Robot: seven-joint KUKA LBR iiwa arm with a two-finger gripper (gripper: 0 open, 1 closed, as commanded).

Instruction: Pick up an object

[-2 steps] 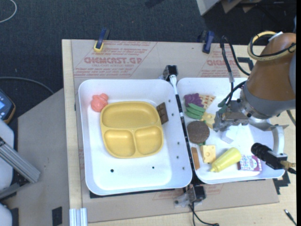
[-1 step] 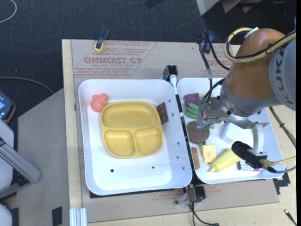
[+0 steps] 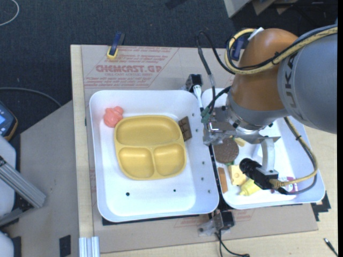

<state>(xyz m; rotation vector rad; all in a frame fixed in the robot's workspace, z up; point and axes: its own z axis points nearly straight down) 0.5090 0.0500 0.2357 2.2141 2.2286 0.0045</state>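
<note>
My gripper (image 3: pixel 221 138) hangs low over the left part of the right bin (image 3: pixel 305 159), mostly hidden under the orange and grey wrist. Right beneath it lies a dark brown round object (image 3: pixel 227 151); whether it is touched I cannot tell. Toward the bin's front lie a pale yellow piece (image 3: pixel 236 173), a brighter yellow piece (image 3: pixel 247 188) and a thin orange stick (image 3: pixel 223 179).
The left bin (image 3: pixel 107 197) holds a yellow divided plate (image 3: pixel 150 146), a pink lump (image 3: pixel 112 115) at its back left, and a small brown block (image 3: pixel 185 127) against the plate's right edge. The arm covers most of the right bin.
</note>
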